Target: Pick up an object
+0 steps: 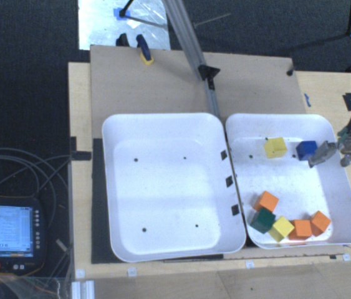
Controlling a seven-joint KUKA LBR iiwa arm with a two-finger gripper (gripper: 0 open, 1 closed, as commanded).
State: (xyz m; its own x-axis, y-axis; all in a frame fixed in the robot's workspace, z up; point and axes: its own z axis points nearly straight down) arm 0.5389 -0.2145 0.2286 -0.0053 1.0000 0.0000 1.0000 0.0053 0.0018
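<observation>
Where the arm enters from the right edge of the camera view, the end effector (pixel 322 154) is seen above the right rim of the right bin (pixel 350 198), just beside the blue cube (pixel 306 149). Whether the end effector is spread or pressed together cannot be told, as it appears small and blurred; no object is seen between its tips. A yellow cube (pixel 275 147) is located near the blue cube, toward the far wall of the right bin. Five further cubes are grouped near the front wall of the same bin: an orange cube (pixel 266 201), a dark green cube (pixel 263 220) touching it, a second yellow cube (pixel 282 228), and two more orange cubes (pixel 302 228) (pixel 320 222) at the front right corner. The left bin (pixel 163 185) is placed directly beside the right bin on the bench (pixel 250 86). A teach pendant (pixel 7 232) is seen at the lower left, off the bench.
</observation>
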